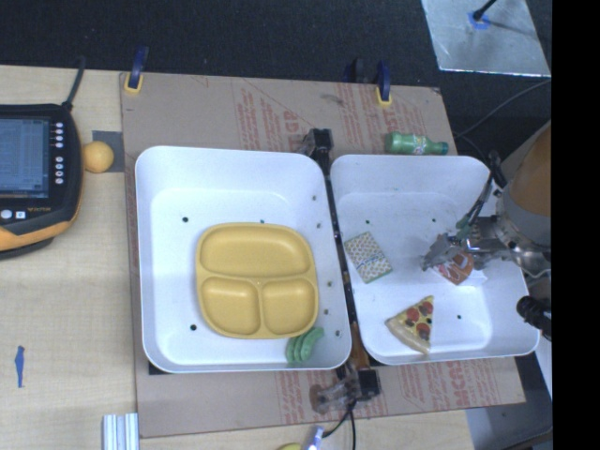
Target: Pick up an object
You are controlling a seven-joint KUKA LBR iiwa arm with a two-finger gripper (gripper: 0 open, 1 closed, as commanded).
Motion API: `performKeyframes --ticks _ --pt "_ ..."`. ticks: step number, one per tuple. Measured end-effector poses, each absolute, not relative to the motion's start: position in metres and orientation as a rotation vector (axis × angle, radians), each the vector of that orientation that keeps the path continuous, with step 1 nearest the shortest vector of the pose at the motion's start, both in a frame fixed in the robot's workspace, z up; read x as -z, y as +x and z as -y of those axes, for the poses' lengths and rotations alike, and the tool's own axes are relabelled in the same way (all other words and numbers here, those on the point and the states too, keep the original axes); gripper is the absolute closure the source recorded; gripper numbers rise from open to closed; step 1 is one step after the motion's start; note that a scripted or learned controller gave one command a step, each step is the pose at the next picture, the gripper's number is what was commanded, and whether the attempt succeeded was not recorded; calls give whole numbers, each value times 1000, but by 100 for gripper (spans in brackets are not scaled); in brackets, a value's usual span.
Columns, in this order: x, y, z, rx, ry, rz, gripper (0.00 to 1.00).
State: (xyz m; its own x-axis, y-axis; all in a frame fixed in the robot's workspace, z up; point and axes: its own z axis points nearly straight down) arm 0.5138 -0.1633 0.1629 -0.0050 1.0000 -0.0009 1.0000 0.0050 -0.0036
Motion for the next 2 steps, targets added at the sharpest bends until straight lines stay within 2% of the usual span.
performKeyframes --ticks 1,2 --pt "-133 542 212 -3 -2218 2223 0" --pt "-92 550 211 -4 -2213 2226 0"
